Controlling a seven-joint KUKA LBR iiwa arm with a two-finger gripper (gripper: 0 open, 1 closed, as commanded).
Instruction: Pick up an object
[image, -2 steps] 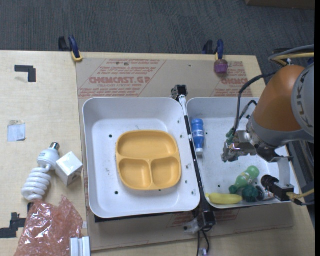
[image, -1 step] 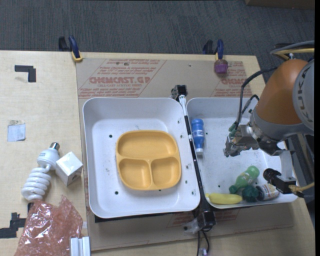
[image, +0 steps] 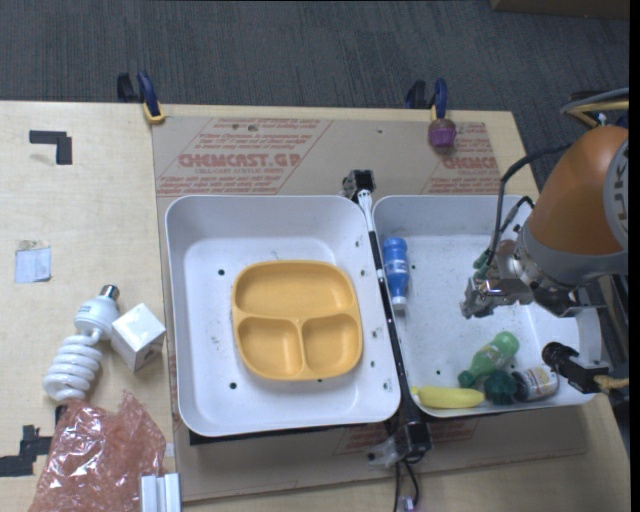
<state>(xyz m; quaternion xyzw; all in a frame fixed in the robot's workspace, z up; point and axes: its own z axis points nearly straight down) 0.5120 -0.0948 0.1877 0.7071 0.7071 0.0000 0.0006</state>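
Banana (image: 450, 397) below pincer (image: 482, 298)

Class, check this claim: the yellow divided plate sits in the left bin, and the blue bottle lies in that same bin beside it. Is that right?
Not quite. The plate is in the left bin, but the blue bottle lies in the right bin, against its left wall. The camera view shows this.

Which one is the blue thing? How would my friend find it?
Look at the right white bin, then along its left wall. The blue bottle lies there alone, lengthwise against the divider. The banana and green bottle sit at the bin's near edge; nothing else there is blue.
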